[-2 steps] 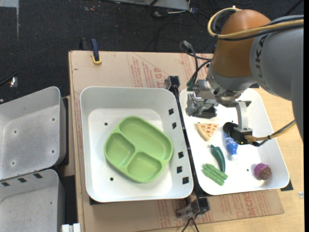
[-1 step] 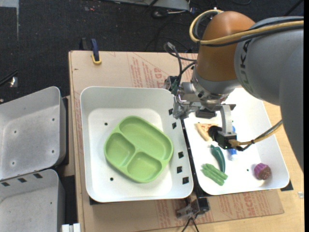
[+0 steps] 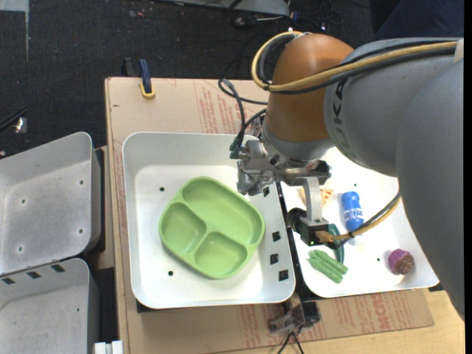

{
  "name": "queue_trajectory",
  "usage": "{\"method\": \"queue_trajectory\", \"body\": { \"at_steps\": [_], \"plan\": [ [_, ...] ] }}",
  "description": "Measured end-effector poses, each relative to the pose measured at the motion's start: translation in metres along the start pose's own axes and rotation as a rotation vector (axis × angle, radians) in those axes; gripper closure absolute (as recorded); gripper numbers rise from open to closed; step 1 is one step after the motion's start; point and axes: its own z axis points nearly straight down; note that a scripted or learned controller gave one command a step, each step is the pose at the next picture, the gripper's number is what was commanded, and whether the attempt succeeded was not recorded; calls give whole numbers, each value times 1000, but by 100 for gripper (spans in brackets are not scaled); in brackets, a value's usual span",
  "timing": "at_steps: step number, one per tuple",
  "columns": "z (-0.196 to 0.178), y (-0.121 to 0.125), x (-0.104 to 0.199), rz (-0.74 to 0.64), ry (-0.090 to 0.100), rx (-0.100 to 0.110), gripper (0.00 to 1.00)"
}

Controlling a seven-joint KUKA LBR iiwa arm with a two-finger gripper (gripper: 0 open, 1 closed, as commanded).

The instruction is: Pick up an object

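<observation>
Cardboard-covered tabletop (image 3: 192, 98); end effector (image 3: 254, 179) hangs at the green divided plate's (image 3: 212, 227) 1 o'clock rim, probably lining up; grip state unclear.

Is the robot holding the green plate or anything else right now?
It cannot be told. The gripper sits low over the far right rim of the green plate in the left bin, but the wrist hides whether anything is grasped.

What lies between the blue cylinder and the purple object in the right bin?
Bare white bin floor. In the camera view, nothing sits between the blue cylinder and the purple object; a tan cable from the arm hangs beside that stretch.
</observation>
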Motion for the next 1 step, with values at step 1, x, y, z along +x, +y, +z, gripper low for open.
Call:
{"method": "queue_trajectory", "body": {
  "at_steps": [1],
  "plan": [
    [-1, 1, -3, 7, -2, -2, 0]
  ]
}}
